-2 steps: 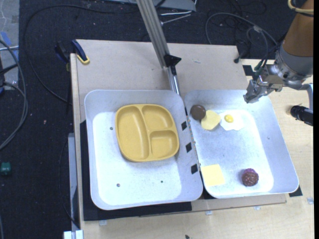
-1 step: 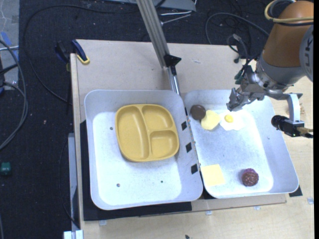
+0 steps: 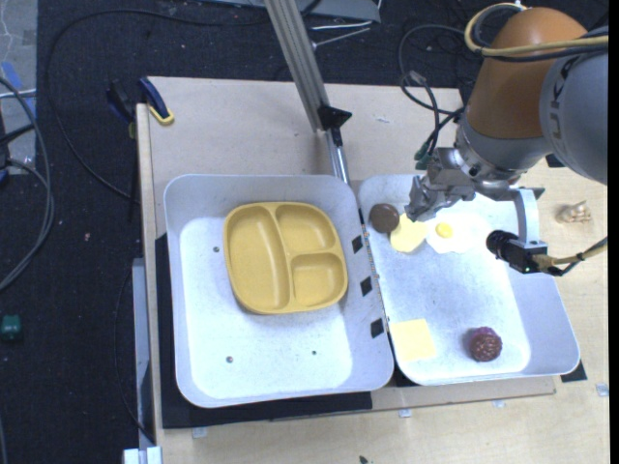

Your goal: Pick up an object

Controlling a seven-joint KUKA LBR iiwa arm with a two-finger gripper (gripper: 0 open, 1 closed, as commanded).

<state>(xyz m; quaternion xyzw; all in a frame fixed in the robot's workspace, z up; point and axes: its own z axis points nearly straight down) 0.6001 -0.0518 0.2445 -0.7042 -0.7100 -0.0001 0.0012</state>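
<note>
Yellow stuff everywhere on this one. The left bin (image 3: 193,356) has a mustard-yellow divided plate (image 3: 286,256) sitting in its middle. The right bin (image 3: 542,336) carries the small items: a brown round piece (image 3: 384,218) at the far left corner, a pale yellow chunk (image 3: 408,237) just beside it, a toy fried egg (image 3: 450,234) next to that, a flat yellow cheese-like square (image 3: 414,339) near the front left corner, and a dark red berry-looking ball (image 3: 484,344) toward the front edge.

The gripper (image 3: 424,204) is down at the far left end of the right bin, right over the pale yellow chunk and the brown piece. Honestly can't tell whether the fingers are spread or pinched, they blur into the wrist hardware, and I see nothing clearly held.

My guess is it's going for the pale chunk. That thing looks slightly elongated, long axis running roughly from the bin's far left corner toward its middle, lying flat. To do this well I'd close across the short side, and stay clear of the brown piece and the bin wall, since all three are crowded together there.
</note>
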